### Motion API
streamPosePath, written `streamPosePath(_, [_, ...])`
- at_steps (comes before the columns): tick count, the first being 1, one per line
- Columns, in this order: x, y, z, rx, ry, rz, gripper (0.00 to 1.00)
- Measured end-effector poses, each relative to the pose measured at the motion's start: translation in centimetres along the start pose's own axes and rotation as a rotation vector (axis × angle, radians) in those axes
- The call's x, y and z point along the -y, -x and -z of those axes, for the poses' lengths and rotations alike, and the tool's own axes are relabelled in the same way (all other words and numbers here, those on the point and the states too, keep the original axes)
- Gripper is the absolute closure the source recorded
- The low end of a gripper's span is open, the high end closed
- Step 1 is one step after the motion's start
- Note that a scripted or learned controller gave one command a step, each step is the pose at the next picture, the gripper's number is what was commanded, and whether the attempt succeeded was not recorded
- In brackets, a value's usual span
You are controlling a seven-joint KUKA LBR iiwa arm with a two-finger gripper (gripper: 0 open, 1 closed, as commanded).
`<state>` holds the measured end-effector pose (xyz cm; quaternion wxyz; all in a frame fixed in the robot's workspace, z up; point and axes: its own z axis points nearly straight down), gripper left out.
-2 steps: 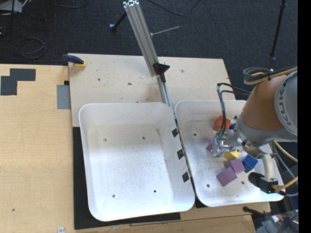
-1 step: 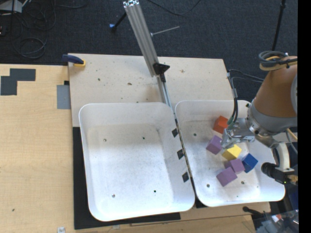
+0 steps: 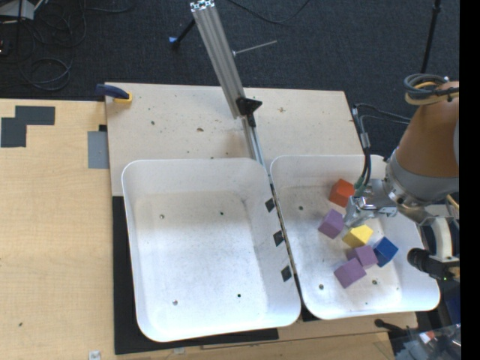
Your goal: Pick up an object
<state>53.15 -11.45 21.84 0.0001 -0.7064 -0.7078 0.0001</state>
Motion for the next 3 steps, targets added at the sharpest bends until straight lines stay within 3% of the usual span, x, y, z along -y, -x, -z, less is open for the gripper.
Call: streamPosePath(3, [-0.9,-16.6,-0.2,-0.002,-0.005,0.001,1.0])
